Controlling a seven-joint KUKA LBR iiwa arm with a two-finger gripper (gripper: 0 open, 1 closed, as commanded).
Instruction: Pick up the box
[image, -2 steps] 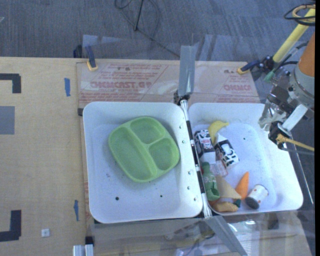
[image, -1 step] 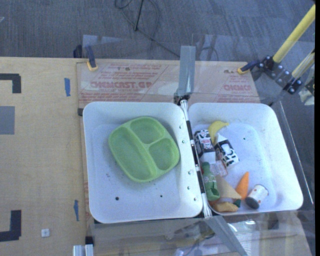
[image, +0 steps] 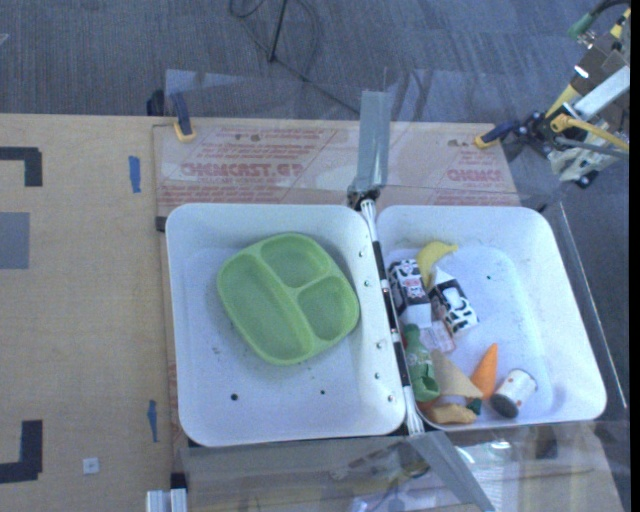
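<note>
Single fixed camera, mounted above the bench, looking down at a slant. Far enough back to frame both white bins whole: left bin (image: 190, 400) near centre, right bin (image: 570, 300) toward the right side. Top of frame reaches past the bench's far edge to grey carpet (image: 100, 50); the wooden bench top (image: 70, 300) fills the left. Bottom edge cuts just below the bins' near rims. One view, so no overlap with another.

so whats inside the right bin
The right bin holds a heap along its left wall: a banana, a black-and-white box, an orange carrot and a small can. Whatever lies beneath the heap is covered.
</note>
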